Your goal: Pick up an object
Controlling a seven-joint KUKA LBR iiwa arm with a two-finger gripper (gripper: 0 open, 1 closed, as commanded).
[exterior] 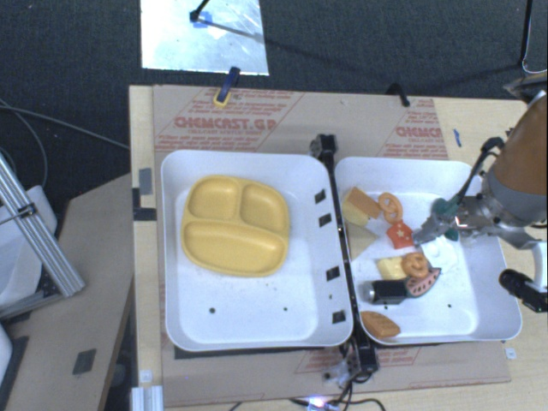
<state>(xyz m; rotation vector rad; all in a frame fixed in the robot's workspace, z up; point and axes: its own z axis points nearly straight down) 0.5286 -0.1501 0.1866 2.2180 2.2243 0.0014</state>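
Gripper over the right bin, nearest toy food just to its left.

I see my gripper [425, 229] low in the right bin [488, 315], at the right edge of the toy food cluster. I cannot tell whether it is apart or together at this slant. The small red piece [400, 234] lies just beside its tip, on the side away from the arm; the pretzel [390, 205] sits a little beyond and up-view, the cheese wedge [361, 205] further still. I judge the red piece the closest pick.
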